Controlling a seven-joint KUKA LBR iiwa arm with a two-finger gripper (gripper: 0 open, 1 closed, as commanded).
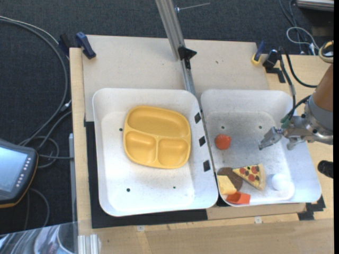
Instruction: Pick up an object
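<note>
My gripper (279, 141) hangs over the right side of the right bin (241, 100), open, with bare bin floor showing between its fingers. A small red ball-like object (223, 141) lies to its left, apart from it. Toward the bin's front edge sit a pizza slice (250, 175), a brown piece (228, 171), a yellow wedge (226, 185) and an orange piece (239, 198). A white ball (280, 182) rests in the front right corner, below the gripper.
The left bin (106, 142) holds a yellow divided plate (157, 136). A metal pole (172, 20) slants up from between the bins. Cables (296, 62) run along the bench's right side near the arm. Black clips (201, 136) sit on the divider.
</note>
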